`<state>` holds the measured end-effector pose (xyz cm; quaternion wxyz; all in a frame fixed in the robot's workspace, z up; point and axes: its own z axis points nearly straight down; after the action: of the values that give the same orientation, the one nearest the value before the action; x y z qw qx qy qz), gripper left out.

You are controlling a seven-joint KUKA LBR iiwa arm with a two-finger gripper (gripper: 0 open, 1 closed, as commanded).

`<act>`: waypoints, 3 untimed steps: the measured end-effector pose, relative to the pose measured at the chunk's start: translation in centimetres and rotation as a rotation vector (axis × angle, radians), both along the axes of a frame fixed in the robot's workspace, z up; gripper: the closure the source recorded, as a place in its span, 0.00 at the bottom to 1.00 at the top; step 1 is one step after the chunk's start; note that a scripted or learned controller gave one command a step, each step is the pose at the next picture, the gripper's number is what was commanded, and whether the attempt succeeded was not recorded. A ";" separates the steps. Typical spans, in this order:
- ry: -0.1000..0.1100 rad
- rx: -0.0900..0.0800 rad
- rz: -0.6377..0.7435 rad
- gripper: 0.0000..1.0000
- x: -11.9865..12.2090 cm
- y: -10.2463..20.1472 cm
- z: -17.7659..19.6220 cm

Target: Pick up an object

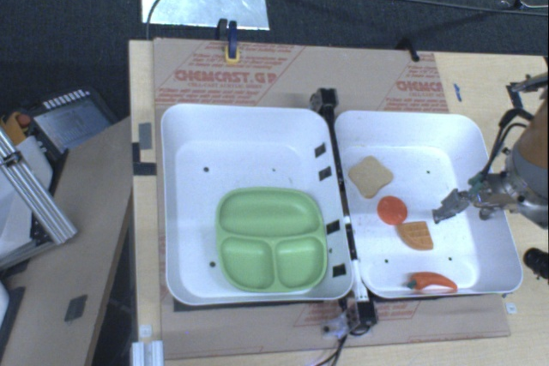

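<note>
The bench bears two shallow white plastic bins with rounded corners, side by side on a sheet of brown cardboard with red print.

The left bin [184, 150] holds one thing: a pale green plastic tray [271, 237] with three compartments, one long at the top and two smaller below. It is smooth and rounded, and it lies toward 5 o'clock in this bin, near the wall that divides the two bins.

The right bin [446, 137] holds four small toy foods. A beige piece shaped like a slice of bread [371, 175] lies at about 10 o'clock from the middle of this bin. Just below it, at 5 o'clock from the bread, is a flat red round piece [392, 209], like a tomato slice. Touching it, or almost, at its 4 o'clock, lies an orange-brown piece with a rough look [416, 235], a cracker or a toast. Along the near wall at 6 o'clock lies an orange carrot [433, 282] with a green end; it is well apart from the others.

The gripper [445, 210] comes in from 3 o'clock, grey and metallic, with cables behind it. Its tip is at 2 o'clock from the orange-brown piece, near it but apart. I cannot tell how the tip is set. Nothing is seen in it.

A yellow clamp [232, 43] sits at 12 o'clock on the cardboard edge.
</note>
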<state>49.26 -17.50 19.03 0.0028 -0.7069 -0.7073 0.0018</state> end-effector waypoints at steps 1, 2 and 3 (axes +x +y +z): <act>-0.007 -0.002 0.002 0.00 0.2 0.0 0.3; -0.003 0.000 0.002 0.00 0.3 1.0 -5.4; -0.010 0.002 0.002 0.00 0.6 1.0 -10.1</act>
<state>49.81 -16.46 8.94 0.0000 -0.7063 -0.7079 -0.0027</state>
